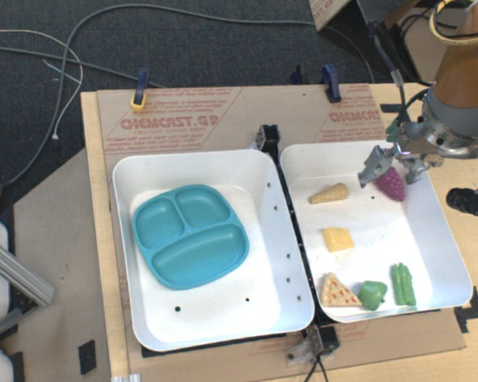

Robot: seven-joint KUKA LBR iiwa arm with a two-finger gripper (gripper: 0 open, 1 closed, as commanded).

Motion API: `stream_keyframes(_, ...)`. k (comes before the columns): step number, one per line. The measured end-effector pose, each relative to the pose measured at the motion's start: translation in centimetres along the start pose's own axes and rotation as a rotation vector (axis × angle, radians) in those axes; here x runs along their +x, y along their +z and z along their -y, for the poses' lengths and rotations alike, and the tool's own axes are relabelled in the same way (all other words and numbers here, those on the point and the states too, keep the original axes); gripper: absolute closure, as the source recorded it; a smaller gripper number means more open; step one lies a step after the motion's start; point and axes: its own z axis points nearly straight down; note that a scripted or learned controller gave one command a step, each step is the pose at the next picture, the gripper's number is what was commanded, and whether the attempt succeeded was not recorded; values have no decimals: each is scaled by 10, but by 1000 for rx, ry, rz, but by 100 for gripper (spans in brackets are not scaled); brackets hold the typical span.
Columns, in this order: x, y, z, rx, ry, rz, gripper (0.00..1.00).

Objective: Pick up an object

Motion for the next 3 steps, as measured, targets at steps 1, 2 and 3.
stream_keyframes(1, 0, -7, -2, -14, -3, 2, 0)
stream_keyframes(2, -6, 54, -4, -8, -1, 1, 0)
stream_keyframes(3, 1, 102, -13, -11, -3, 1, 0)
